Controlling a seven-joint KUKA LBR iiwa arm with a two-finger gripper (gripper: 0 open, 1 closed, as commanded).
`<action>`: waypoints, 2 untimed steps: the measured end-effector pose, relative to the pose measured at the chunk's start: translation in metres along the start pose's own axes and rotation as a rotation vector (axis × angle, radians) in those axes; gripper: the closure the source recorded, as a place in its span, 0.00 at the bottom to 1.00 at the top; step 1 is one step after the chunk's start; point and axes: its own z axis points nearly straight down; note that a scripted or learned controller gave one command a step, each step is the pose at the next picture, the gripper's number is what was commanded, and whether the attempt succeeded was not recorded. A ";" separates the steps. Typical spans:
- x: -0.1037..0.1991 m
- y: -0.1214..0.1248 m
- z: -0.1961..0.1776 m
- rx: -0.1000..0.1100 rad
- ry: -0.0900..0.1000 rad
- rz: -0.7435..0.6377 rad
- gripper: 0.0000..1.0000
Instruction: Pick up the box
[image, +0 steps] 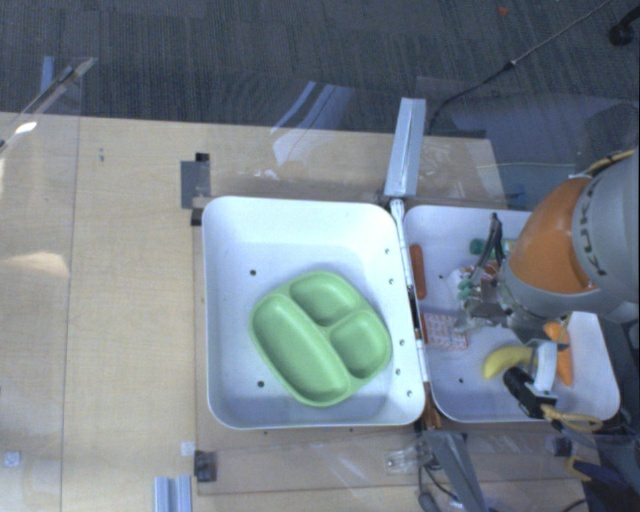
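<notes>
Pincer (478, 300) of the grey arm (610, 230), orange-banded above the wrist, hangs low inside the right bin (448, 388); whether it is apart or together cannot be told from this slant. On the pale tabletop (100, 300), the left bin (240, 235) holds a green plate (320, 337) with three compartments, lying flat near the bin's middle and turned at an angle to its walls. Across the divide, a red sausage (417, 272) lies lengthwise along the right bin's left wall. The box (445, 329), flat and printed in pink and white, rests on the bin floor just below the sausage and near the same wall, with the pincer just beside its upper right corner. A small green thing (478, 245) sits toward the far wall, above the pincer. A banana (505, 360) lies to the right of the box, under the wrist. An orange piece (565, 365), partly hidden, lies farther right, near the bin's right side.
</notes>
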 end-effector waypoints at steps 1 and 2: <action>0.003 -0.002 0.002 0.007 0.004 -0.004 0.00; 0.004 0.001 -0.008 0.001 0.005 -0.008 1.00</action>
